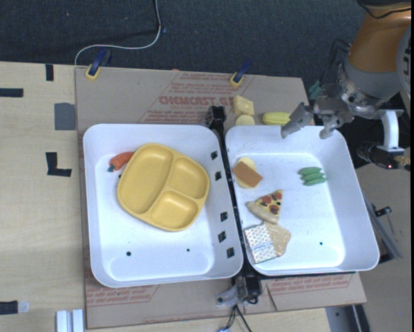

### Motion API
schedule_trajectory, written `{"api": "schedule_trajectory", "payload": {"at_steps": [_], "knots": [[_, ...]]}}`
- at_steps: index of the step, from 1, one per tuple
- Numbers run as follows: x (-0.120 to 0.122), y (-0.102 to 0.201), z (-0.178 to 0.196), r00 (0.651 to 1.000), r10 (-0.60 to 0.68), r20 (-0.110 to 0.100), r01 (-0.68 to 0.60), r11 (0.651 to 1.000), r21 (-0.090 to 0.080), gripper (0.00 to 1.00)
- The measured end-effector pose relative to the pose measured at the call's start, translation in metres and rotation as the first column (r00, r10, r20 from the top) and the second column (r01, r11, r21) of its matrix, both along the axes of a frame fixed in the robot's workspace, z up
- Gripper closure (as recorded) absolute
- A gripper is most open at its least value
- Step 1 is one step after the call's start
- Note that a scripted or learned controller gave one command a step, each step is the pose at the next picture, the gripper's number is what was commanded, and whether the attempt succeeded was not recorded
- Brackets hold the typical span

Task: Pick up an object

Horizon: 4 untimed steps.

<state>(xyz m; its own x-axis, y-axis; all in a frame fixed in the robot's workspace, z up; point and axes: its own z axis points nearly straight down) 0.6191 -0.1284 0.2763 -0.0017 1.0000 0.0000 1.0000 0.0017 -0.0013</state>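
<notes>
Left bin [99, 254]: white, shallow, glossy plastic.
- Yellow divided plate [163, 187], three compartments, smooth moulded plastic, set at a slant across the bin's middle.
- Orange carrot-like piece [121, 160], small and tapered, tucked just beside the plate's upper left edge and partly behind it.

Beyond the bins, on the brown cardboard [186, 92]:
- Pale yellow block [243, 106] and a rounded cream piece [245, 120] just below it.
- Yellow corn-like piece [276, 118], long axis running left to right, just outside the right bin's far rim.

Right bin [355, 244]: same white plastic.
- Tan bread-like wedge [247, 173], matte, near the bin's left wall.
- Pizza slice [267, 207], flat triangle with red spots, point toward the viewer's left.
- Flat pale cracker with a printed wrapper [265, 241], near the front left corner.
- Green bean pod [312, 176], small, ribbed, long axis left to right, lying alone toward the bin's right.

Gripper [308, 124]: two dark fingers spread apart, nothing between them, hovering over the right bin's far rim.

Relation that matters: the bean pod lies straight toward the viewer from the gripper, near but apart (the closest thing inside the bin). By my judgement it is the likeliest pick; its slimness calls for the fingers to close across its short width.
</notes>
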Motion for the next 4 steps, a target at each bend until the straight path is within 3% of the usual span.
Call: {"api": "schedule_trajectory", "payload": {"at_steps": [1, 2, 3, 4], "knots": [[-0.029, 0.034, -0.159, 1.000, 0.000, -0.017, 0.000, 1.000, 0.004, 0.00], [-0.064, 0.005, -0.192, 1.000, -0.003, 0.003, 0.003, 1.000, 0.000, 0.00], [-0.062, 0.006, -0.180, 1.000, -0.001, 0.005, 0.001, 1.000, -0.002, 1.00], [-0.053, 0.094, -0.086, 1.000, 0.010, 0.010, -0.010, 1.000, 0.003, 1.00]]}}
